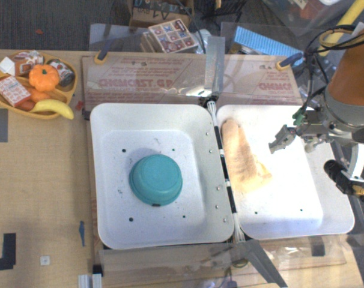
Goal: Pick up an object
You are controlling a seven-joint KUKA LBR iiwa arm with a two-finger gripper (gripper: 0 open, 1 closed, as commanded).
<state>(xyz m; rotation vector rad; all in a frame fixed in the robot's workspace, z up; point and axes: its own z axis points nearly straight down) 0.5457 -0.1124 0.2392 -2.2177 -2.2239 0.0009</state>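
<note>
1. I am the gripper [282, 140] at the end of the grey arm [344, 110], which comes in from the right side of the scene.
2. I hang above the right bin [308, 221], over its far half and near its middle, and I point to the left.
3. My fingers are seen from the side and they are small in the picture, so I cannot tell if my jaws are open or closed. Nothing is visible between them.
4. In the right bin lies a tan cloth [239, 158]. It is long, it stretches from far to near along the left wall of this bin, and a small yellowish corner sticks out at its near right end.
5. I am just to the right of the far part of the cloth, and I cannot tell whether I touch it.
6. In the left bin [110, 125] a teal bowl [156, 179] rests upside down, a little near of the middle.
7. On the bench [38, 191], far to the left, stands a yellow plate [2, 95] with toy food, among it a banana [54, 107] and a small orange pumpkin [44, 77].
</note>
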